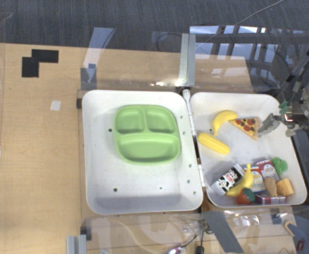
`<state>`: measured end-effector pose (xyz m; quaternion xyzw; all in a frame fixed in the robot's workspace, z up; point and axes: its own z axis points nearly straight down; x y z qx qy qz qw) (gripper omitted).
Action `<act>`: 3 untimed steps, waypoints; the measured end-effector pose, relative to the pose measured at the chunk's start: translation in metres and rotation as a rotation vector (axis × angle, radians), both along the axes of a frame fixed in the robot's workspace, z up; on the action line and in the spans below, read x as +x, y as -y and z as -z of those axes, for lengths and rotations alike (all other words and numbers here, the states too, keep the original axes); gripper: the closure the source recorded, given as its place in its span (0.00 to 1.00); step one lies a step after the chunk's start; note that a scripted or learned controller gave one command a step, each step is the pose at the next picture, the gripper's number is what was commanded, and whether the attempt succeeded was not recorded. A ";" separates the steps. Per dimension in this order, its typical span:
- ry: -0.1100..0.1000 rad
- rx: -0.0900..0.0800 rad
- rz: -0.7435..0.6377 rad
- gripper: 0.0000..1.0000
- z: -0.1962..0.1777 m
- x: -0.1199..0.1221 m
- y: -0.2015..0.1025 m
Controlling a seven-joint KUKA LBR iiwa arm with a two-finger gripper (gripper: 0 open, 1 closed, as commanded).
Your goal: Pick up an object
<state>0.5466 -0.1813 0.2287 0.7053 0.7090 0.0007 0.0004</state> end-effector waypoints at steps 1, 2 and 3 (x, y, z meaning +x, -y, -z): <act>0.001 0.000 0.043 0.00 0.133 0.052 -0.047; 0.009 0.000 -0.094 0.00 0.140 0.094 -0.100; 0.010 -0.001 0.036 0.00 0.138 0.010 -0.078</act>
